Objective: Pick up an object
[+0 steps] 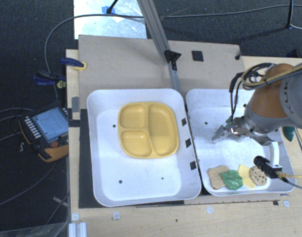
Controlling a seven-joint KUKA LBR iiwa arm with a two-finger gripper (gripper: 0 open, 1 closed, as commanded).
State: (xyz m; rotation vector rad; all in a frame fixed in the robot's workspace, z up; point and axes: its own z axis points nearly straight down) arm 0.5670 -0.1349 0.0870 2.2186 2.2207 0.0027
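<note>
Several toy food pieces lie along the front edge of the right bin (205,107): a tan bread slice (217,176), a green leafy piece (233,180), a yellow cheese wedge (245,174) and a brown cookie (258,177). My gripper (221,134) hangs low over the bare middle of this bin, behind the food and apart from it. The arm's orange band (267,100) rises behind it on the right. Nothing shows between the gripper's tips.
A yellow divided plate (148,130) sits in the left bin (141,179). A slanted metal pole (155,23) crosses the back of the bench. Clamps (66,63) grip its left edge. A blue device (47,125) and cables lie on the floor at left.
</note>
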